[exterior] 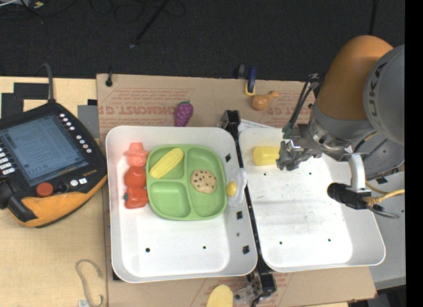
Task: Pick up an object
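At lower right we see bare floor of the right bin (317, 233). Higher, near frame centre, the gripper (288, 160) hovers just right of the yellow block (266, 155), which lies in the bin's upper-left corner, long axis left-right. We judge this the approach; next we must centre over it and descend. Finger spread: we cannot tell.

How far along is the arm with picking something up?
Nothing looks picked up yet. The gripper sits low in the right bin, just beside the yellow block, which lies on the bin floor. Grasping and lifting are left.
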`<act>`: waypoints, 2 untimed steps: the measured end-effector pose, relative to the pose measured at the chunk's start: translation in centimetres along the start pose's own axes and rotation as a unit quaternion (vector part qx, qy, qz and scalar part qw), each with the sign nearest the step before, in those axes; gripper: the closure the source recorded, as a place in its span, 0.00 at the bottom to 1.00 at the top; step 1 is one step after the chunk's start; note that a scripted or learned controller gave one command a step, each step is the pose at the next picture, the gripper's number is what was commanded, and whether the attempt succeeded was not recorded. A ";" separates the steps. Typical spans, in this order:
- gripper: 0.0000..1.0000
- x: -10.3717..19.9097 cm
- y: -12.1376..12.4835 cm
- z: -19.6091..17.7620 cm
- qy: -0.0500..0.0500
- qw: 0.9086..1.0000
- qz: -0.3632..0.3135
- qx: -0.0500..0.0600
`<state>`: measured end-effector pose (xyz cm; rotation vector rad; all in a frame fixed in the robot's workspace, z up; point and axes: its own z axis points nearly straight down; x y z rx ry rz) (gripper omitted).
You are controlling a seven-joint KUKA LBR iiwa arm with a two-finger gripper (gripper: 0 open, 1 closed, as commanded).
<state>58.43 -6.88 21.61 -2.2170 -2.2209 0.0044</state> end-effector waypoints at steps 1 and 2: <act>1.00 -0.3 -0.1 -2.1 0.000 1.000 -0.001 -0.002; 1.00 0.2 0.1 -2.0 0.000 1.000 0.001 -0.001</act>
